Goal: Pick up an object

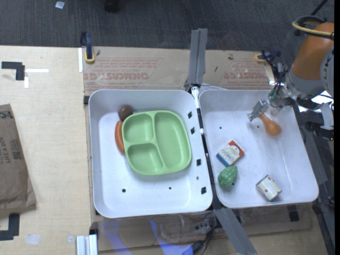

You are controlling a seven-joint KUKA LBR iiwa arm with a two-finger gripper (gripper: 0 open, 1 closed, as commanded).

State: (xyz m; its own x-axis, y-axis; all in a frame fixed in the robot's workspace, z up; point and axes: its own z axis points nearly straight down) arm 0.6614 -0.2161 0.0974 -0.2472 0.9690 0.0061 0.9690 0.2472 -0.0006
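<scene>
Bins sit side by side on a pale wooden counter (48, 142), seen from above at a slant. The left bin (106, 195) holds a green divided plate (157, 142); an orange carrot-like piece (119, 136) and a small brown ball (126, 112) lie against the plate's left edge. The right bin (297, 190) holds a small blue and orange box (230, 153), a green strawberry-shaped toy (228, 177) near it, a small tan carton (268, 188) at the near right, and an orange pear-shaped object (270, 125) at the far right. The grey arm (311, 57) reaches in from the right. Its claw (261, 110) hangs just at the pear-shaped object's narrow end; whether it is clenched or released cannot be told.
</scene>
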